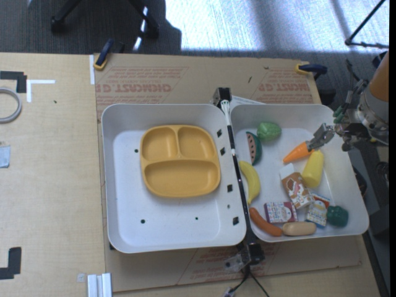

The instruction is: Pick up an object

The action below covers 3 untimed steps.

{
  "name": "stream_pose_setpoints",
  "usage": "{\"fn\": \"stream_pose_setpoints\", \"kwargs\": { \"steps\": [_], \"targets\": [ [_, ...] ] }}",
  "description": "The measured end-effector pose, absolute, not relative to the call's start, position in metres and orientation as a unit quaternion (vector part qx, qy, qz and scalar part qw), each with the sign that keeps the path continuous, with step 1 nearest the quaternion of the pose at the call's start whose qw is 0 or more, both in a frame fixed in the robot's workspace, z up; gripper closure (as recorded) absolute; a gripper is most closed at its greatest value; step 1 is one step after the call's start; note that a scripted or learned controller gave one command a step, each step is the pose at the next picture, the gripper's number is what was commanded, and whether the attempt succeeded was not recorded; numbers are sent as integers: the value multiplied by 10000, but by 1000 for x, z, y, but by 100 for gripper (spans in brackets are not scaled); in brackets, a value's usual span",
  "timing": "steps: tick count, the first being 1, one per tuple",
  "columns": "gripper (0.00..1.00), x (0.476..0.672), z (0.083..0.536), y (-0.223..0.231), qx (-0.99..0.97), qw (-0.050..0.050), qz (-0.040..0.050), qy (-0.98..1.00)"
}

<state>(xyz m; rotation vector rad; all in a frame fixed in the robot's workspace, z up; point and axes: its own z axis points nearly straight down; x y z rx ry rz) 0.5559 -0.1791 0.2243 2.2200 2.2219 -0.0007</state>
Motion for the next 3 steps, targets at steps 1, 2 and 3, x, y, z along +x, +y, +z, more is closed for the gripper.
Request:
{"fn": "stream_pose_setpoints", "kwargs": {
  "steps": [1,2,3],
  "targets": [
    [0,561,111,-177,5665,84,26,8240],
    [0,533,92,-142,5735,3,1,8192],
    [100,534,102,-143,5745,16,6,8185]
  ]
}}
